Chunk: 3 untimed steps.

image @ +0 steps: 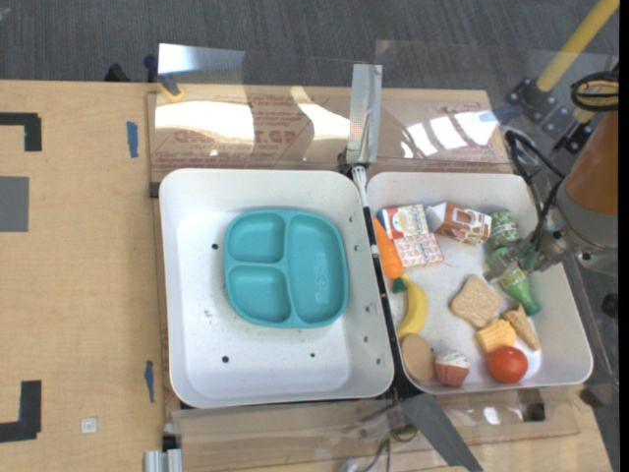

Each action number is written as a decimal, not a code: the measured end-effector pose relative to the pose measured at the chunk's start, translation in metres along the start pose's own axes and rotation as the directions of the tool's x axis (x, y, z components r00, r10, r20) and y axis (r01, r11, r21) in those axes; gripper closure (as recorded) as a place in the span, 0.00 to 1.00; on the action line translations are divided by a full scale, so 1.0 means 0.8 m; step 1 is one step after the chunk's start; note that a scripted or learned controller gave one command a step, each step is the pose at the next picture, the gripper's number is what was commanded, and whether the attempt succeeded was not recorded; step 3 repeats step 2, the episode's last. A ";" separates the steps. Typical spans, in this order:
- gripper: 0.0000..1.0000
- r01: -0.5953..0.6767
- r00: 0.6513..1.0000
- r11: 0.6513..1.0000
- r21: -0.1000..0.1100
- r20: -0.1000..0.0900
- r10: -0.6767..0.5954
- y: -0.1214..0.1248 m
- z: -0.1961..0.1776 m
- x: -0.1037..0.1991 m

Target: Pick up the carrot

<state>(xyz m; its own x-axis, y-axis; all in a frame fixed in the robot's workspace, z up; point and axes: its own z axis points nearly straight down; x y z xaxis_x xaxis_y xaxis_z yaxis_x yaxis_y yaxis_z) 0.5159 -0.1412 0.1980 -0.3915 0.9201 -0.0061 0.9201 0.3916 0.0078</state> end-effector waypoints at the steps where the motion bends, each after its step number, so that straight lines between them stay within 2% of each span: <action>1: 1.00 -0.464 0.886 0.886 0.015 -0.004 0.464 -0.039 0.015 0.025; 2: 1.00 -0.662 0.749 0.749 0.009 0.003 0.662 -0.050 0.019 -0.012; 3: 1.00 -0.662 0.749 0.749 0.009 0.003 0.662 -0.050 0.019 -0.012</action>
